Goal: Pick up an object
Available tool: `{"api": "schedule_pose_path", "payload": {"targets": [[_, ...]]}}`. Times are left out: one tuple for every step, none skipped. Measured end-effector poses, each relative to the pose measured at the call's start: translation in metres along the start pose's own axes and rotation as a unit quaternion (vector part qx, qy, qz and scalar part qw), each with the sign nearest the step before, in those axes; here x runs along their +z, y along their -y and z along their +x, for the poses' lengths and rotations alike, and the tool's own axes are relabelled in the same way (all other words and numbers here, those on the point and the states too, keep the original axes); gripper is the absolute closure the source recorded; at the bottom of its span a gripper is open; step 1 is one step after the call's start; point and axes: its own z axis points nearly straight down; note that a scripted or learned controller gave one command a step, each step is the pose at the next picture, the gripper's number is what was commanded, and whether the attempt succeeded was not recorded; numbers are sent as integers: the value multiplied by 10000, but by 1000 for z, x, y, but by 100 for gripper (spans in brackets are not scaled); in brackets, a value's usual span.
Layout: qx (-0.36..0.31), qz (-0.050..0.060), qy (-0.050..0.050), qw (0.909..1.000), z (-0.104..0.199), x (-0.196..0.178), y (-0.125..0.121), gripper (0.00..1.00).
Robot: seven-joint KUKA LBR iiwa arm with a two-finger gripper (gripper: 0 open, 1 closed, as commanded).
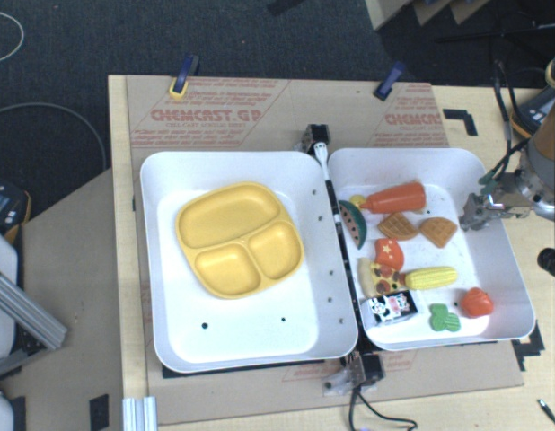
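The right bin (493, 259) holds several toy foods: an orange carrot (396, 197), a watermelon slice (353, 223), two brown biscuits (399, 227) (438, 232), a red strawberry (390, 254), a yellow corn cob (429, 278), a pizza slice (380, 281), a black-and-white carton (392, 308), a green piece (444, 319) and a red tomato (476, 303). My gripper (475, 212) hangs over the bin's right side, just right of the biscuit, with nothing visibly between its fingers.
The left bin (161, 241) holds a yellow three-compartment plate (239, 238). A black divider strip (336, 241) runs between the bins. Clamps (181, 77) (389, 81) hold the cardboard sheet at the back. The arm (542, 151) enters from the right.
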Motion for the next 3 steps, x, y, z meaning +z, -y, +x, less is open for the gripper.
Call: {"api": "schedule_pose_path", "payload": {"targets": [[-1,13,-5,10000,0,-21,-1,100],[-22,46,-34,10000,54,-14,-11,100],[-28,46,-37,10000,109,-25,-6,100]]}}
